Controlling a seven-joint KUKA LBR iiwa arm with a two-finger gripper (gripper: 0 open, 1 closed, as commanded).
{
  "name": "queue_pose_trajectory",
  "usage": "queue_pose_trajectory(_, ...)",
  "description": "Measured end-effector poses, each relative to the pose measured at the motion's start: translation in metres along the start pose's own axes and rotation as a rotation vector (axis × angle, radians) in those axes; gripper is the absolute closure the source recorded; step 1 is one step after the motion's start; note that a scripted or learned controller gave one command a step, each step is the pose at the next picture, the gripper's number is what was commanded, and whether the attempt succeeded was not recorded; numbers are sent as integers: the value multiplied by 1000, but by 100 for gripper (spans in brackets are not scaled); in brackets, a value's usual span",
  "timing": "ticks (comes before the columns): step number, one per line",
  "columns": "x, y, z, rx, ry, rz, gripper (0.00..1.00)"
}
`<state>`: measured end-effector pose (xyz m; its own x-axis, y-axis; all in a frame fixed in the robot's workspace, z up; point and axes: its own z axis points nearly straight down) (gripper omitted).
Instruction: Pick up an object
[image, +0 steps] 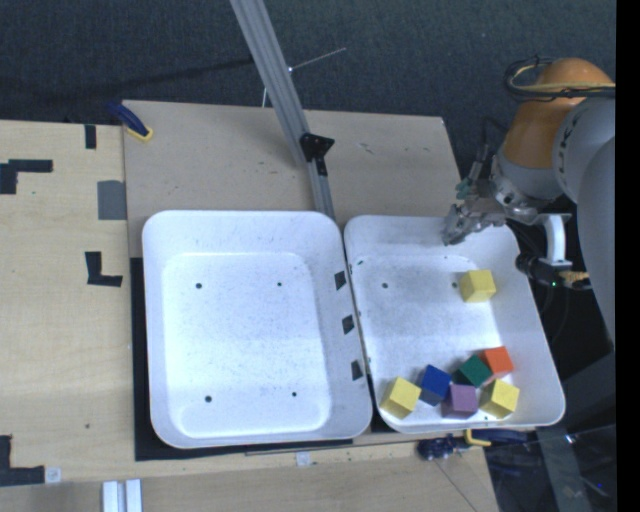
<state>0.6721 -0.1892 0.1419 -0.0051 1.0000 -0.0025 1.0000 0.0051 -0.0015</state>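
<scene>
- Bench (250, 160): two white bins side by side.
- Left bin (245, 325): bare floor, only dark specks showing.
- Right bin (420, 300): held all the cubes.
- Arm (560, 130): reached in from right, orange band above wrist.
- Gripper (455, 232): sat over right bin's far rim, tips pointing down-left. Finger spread too small/blurred to tell; nothing seen between them.
- Yellow cube (477, 285): alone mid-bin, near gripper but apart.
- Cluster at near edge: yellow (402, 397), blue (434, 383), purple (462, 399), green (473, 372), orange (497, 360), yellow (503, 398).
</scene>
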Motion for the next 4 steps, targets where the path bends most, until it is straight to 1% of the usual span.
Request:
queue_pose_trajectory(1,-9,-3,-55,-6,1,3,100)
queue_pose_trajectory(2,-8,-2,-86,-5,2,3,100)
queue_pose_trajectory(3,43,7,-83,-1,4,-1,100)
queue_pose_trajectory(4,107,4,-78,1,4,-2,100)
